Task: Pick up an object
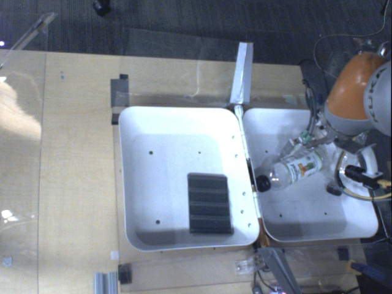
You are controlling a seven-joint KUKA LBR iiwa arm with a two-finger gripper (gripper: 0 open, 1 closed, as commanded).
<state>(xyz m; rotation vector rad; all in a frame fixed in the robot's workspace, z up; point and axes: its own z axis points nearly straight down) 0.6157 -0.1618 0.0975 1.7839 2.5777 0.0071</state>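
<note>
Pale wooden surface (73, 182) carries two shallow white plastic bins side by side, with dark carpet beyond its far edge; the left bin (141, 164) holds a flat black ribbed rectangular block (209, 203) lying near its front right corner, well apart from the arm; the right bin (318, 222) holds a clear plastic bottle with a green-and-white label and a black cap (293, 171), lying on its side with the cap pointing toward the wall shared by the bins; the grey arm with its orange band (352, 97) reaches over the right bin, and the claw (308, 141) sits low, just at the bottle's far end; whether it is spread or pinching the bottle I cannot tell, since the wrist and cables crowd that spot; judged from this, nothing has been lifted yet: the bottle appears to rest on the bin floor, so the approach seems made, while the grasp and the lift remain to be done.
</note>
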